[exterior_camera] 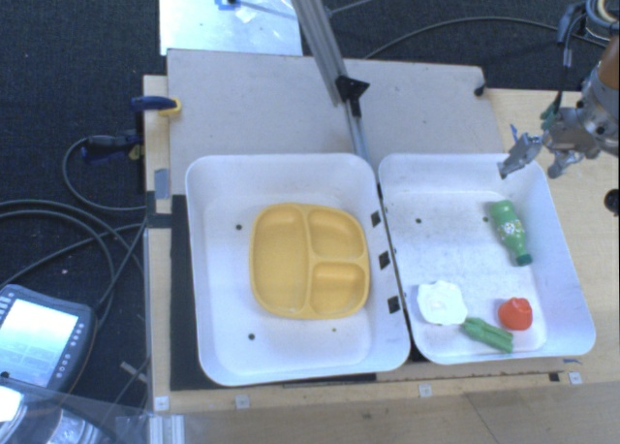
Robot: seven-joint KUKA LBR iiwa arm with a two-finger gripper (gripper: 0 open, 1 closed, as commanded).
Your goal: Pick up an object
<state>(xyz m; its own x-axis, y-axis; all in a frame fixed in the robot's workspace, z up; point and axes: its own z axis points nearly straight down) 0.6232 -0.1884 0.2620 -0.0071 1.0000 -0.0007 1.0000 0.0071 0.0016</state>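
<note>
My gripper (pixel 536 163) hangs over the far right corner of the right bin (pixel 455 190), its two fingers spread open with nothing between them. A green bottle (pixel 509 231) lies below it near the bin's right wall. At the bin's near end sit a white flat piece (pixel 442 302), a green pickle-like item (pixel 487 333) and a red-orange tomato-like item (pixel 515 313).
The left bin (pixel 218 268) holds a yellow divided plate (pixel 310 261). A slanted metal pole (pixel 320 30) crosses above the bins' far edge. Cables and a tablet (pixel 34 331) lie on the floor at left.
</note>
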